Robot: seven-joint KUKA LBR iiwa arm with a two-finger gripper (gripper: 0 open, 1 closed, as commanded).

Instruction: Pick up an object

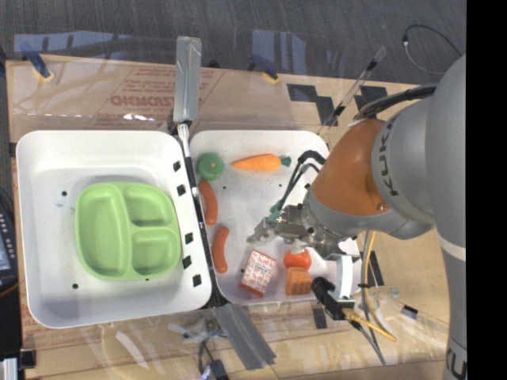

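My gripper (263,229) hangs over the middle of the right bin (238,145), pointing left. Just below it lies a small white and red carton (258,271), tilted. A red tomato (298,259) and an orange block (298,281) sit under the wrist, partly hidden by it. Along the bin's left wall lie two reddish sausages, the upper sausage (209,202) and the lower sausage (219,248). At the bin's far end rest an orange carrot (257,163) and a round green piece (211,165). Nothing shows between the gripper and any of these.
The left bin (40,180) holds a light green divided plate (127,230). A divider with black clips (192,212) separates the two bins. The arm's orange band and grey body cover the right bin's right side.
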